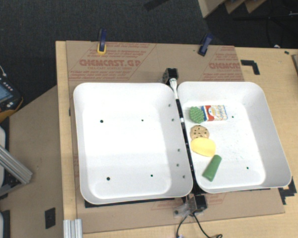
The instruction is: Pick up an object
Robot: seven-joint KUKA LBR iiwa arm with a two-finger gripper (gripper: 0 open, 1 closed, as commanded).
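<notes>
The right bin (258, 133) holds several small items near its left wall. A white, blue and red carton (214, 113) lies flat, with a round green piece (196, 114) at its left end. Below them sits a brown cookie (199, 132). A yellow lump (203, 147) lies just under the cookie, touching it. A green cylinder (212, 167) lies tilted below the yellow lump.
The left bin (89, 133) sits beside the right one, joined by a black hinge strip (181, 128). Both rest on a brown cardboard sheet (139, 58) held by a yellow clamp (102, 43) and a blue clamp (205, 44). A screen device (0, 90) lies at far left.
</notes>
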